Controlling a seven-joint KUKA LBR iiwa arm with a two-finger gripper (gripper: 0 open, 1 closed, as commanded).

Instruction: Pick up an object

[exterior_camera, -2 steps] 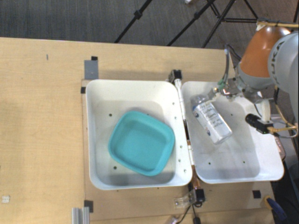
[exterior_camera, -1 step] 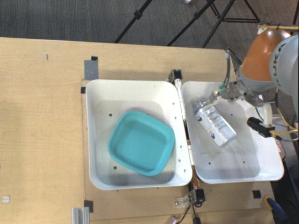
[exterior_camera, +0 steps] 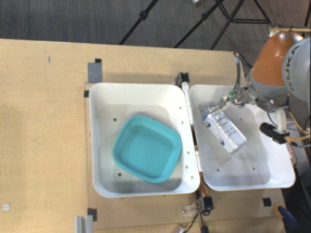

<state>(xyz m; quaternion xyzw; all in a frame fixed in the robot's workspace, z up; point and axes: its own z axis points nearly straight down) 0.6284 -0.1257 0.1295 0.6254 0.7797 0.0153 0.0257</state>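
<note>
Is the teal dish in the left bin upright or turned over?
Upright: the teal dish shows its hollow inside with a raised rim around it, lying on the left bin's floor.

Light wood bench top (exterior_camera: 43, 130) fills the lower frame; dark grey carpet (exterior_camera: 73, 8) runs behind it. Black stand legs (exterior_camera: 228, 4) cross the carpet at top; lighting even, soft shadows.

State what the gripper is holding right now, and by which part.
Cannot be told. The gripper sits at the upper end of the clear plastic package in the right bin, but this view does not show the package between its fingers.
</note>
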